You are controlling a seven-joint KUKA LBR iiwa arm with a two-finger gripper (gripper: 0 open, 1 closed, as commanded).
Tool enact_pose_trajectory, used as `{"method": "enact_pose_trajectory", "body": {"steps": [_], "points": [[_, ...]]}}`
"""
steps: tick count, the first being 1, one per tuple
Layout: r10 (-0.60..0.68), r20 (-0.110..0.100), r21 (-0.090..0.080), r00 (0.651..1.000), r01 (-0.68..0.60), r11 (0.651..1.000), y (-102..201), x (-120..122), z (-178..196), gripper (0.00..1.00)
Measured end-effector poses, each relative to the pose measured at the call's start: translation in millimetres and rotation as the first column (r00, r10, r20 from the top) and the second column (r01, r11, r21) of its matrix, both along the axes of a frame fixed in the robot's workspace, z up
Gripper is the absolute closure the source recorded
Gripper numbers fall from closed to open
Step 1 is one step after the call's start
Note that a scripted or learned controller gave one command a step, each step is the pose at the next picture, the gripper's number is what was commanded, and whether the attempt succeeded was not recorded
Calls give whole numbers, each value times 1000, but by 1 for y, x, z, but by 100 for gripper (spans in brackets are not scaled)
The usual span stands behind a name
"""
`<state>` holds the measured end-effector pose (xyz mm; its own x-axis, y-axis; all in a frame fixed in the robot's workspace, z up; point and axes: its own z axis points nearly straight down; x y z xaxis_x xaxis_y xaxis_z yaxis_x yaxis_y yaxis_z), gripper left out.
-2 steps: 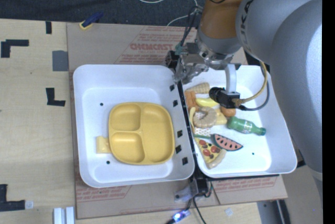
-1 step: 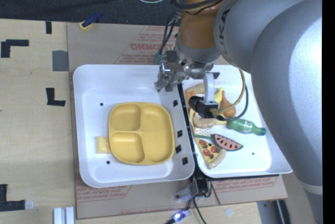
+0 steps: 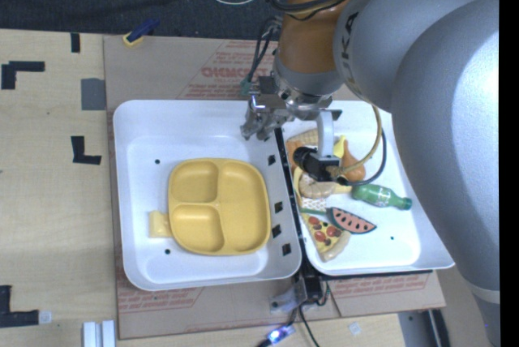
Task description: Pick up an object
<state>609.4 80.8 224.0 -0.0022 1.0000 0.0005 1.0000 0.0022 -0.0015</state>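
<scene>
My gripper hangs over the far right corner of the left bin, close to the wall between the two bins. Nothing is visible between its tips. A yellow divided plate lies in the middle of the left bin, with a small pale yellow block touching its left edge. The right bin holds a green bottle, a watermelon slice, a pizza slice, a tan bread-like piece and a yellow banana-like piece, partly hidden by the wrist.
The bulky grey arm covers the right bin's far right side. Both bins rest on a cardboard sheet. A small blue and yellow object lies on the bench behind the bins.
</scene>
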Motion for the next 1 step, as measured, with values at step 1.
{"method": "enact_pose_trajectory", "body": {"steps": [1], "points": [[0,1,0,1000,0,1000,4,11,10,100]]}}
